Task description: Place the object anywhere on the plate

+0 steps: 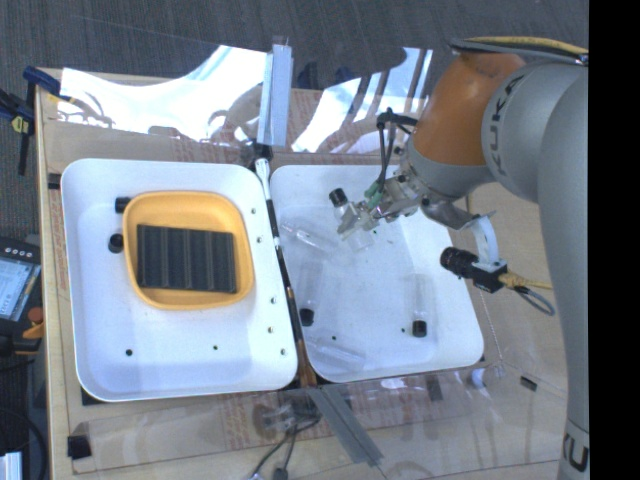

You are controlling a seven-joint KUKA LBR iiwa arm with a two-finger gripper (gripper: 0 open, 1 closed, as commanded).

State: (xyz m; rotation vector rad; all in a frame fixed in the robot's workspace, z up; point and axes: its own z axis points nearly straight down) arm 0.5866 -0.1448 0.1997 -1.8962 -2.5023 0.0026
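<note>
Black ridged block lies left-to-right across yellow plate; gripper state unclear.

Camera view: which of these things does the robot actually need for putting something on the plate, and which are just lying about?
Needed: gripper above the right bin; yellow plate in the left bin; possibly the clear piece by the gripper, though that is unsure.

Lying about: dark ridged slab on the plate; small black piece near the right bin's front.
</note>
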